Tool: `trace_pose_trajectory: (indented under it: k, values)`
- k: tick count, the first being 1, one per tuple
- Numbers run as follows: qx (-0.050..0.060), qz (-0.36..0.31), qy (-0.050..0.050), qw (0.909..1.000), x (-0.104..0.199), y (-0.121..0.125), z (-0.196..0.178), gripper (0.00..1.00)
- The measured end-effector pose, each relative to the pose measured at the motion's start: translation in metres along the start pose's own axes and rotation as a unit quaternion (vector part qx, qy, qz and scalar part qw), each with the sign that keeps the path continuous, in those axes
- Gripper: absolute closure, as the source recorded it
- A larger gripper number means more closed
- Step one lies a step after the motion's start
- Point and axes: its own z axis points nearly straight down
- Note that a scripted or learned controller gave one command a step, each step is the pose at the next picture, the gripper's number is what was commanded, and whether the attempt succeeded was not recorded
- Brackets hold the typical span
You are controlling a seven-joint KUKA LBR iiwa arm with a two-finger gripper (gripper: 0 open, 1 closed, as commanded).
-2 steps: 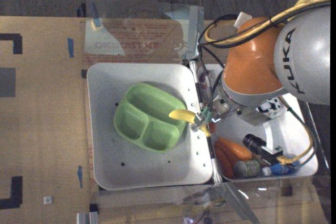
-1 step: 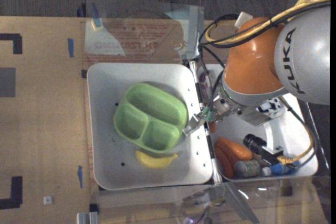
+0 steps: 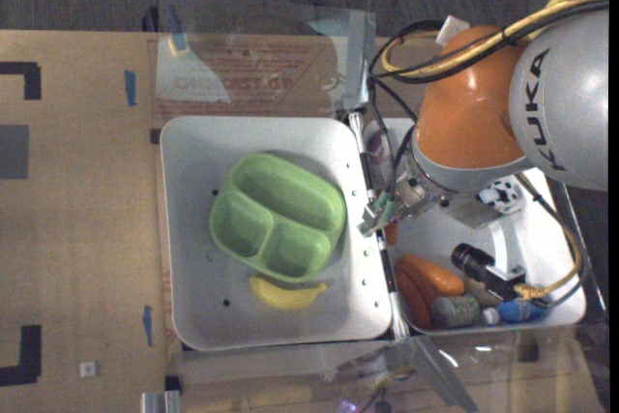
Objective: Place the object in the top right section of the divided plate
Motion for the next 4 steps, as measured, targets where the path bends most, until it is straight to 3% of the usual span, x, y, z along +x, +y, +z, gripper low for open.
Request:
trace_pose_trajectory:
  k: [1, 2, 3, 4]
  values:
    - [-0.001, 0.071, 0.0, 0.9975, -0.022, -0.046, -0.02, 1.0]
    - [-0.002, 0.124, -0.001, 0.9922, -0.054, -0.003, 0.036, 1.0]
    - [-0.001, 0.103, -0.001, 0.9947, 0.0, -0.021, -0.009, 1.0]
    - [-0.001, -0.081, 0.0, 0.9967, -0.031, -0.012, 0.036, 1.0]
